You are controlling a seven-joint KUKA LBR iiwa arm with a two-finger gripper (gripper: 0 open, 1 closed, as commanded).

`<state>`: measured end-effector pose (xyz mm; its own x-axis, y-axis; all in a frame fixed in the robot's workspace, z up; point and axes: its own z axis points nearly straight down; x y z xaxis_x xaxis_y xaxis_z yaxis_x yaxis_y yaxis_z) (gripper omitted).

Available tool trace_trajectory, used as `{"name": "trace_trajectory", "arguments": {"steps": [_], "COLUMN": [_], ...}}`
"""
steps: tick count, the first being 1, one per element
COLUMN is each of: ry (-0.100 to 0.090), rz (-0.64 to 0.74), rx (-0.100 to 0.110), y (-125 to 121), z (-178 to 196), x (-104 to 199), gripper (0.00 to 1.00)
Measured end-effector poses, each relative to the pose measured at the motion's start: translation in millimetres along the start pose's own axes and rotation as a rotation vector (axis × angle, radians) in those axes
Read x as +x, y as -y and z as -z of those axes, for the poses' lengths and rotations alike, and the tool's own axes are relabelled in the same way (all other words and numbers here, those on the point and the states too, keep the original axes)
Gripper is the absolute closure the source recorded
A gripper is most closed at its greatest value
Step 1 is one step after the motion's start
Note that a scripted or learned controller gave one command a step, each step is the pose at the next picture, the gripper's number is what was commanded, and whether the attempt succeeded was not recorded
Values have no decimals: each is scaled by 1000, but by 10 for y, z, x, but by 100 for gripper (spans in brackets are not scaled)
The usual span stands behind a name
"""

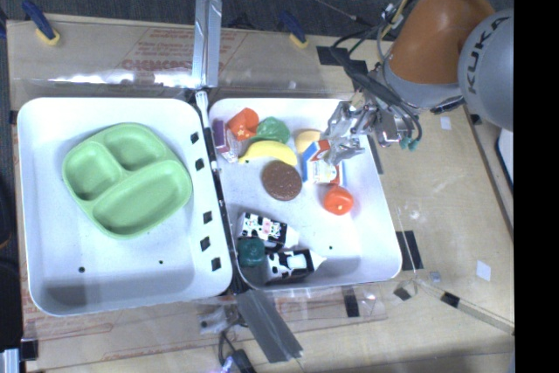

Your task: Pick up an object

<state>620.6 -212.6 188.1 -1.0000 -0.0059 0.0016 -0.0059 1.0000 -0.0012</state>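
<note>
we see the tool (pixel 342 135) low over the upper right part of the right bin (pixel 384 223), arm coming in from the right. it sits right above a small red-white-blue item (pixel 321 166), maybe a carton, hard to say. we cannot tell how the tool is set, too much clutter and cable around it, and nothing is clearly pinned in it.

candidate things all lie in the right bin: the carton-like item just under the tool, a pale yellow piece (pixel 307 139) beside it, a banana (pixel 268 152), a brown disc (pixel 282 180), an orange-red tomato-like ball (pixel 337 202) just below the carton, an orange item (pixel 242 122) and a green one (pixel 272 129) near the top left, black-and-white pieces (pixel 265 229) and a dark teal thing (pixel 251 252) near the front wall. the left bin (pixel 44 258) holds a green divided plate (pixel 128 177).

risks, our judgement: things are packed close, so a descent may catch two at once or shove the carton against the banana or the disc. the tool is near the right wall, so a slanted closing could clip the rim. the round ball would roll if nudged. a flat carton may slip out on lift.
</note>
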Motion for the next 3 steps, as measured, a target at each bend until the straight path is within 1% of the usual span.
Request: {"name": "trace_trajectory", "arguments": {"steps": [1,2,3], "ry": [-1,5,1], "rz": [-209,46,147], "rx": [-3,0,-2], "y": [-937,-819,-1180], "z": [-31,85,-165], "x": [-68,-194,-158], "gripper": [100,100,100]}}
